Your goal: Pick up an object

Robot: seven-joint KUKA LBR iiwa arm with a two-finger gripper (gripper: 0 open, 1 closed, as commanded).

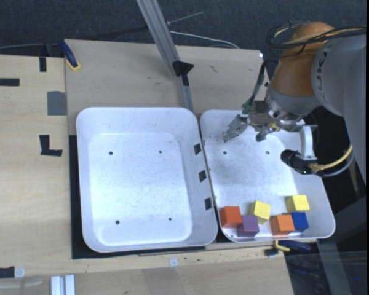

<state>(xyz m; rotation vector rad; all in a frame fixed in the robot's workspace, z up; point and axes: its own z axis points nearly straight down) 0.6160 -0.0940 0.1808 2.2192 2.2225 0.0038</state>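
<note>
- Six small blocks are sitting along the near edge of the right bin: an orange block, a purple block, a yellow block, a second orange block, a blue block and a second yellow block.
- The blocks are crowding together near the front wall, some touching, leaving little room between them.
- The middle of the right bin is lying open.
- The left bin is sitting just beside it, rims touching.
- The gripper is hovering over the far end of the right bin, well apart from the blocks, its fingers spread wide and gripping nothing.
</note>
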